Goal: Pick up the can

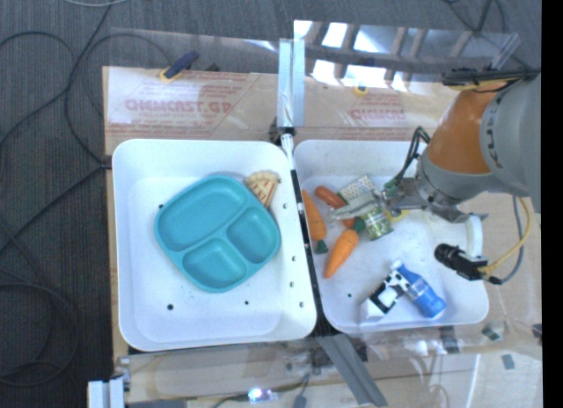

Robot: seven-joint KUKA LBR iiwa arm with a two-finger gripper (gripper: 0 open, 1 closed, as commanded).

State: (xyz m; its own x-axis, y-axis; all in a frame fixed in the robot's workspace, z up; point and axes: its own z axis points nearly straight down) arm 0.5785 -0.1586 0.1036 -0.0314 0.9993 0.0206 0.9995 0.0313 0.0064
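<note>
The jaws seem clamped on the can [376, 222] in the right bin [466, 309].

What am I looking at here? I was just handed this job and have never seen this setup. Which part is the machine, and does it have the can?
One camera looks down at a slant on a bench with two shallow white bins. The grey and orange robot arm reaches in from the right, and its gripper sits over the can in the right bin. Whether it grips the can is unclear from this angle. Around the can lie two carrots, a small sausage-like piece and a blue and white bottle. The left bin holds a blue divided plate with a waffle cone at its edge.
</note>
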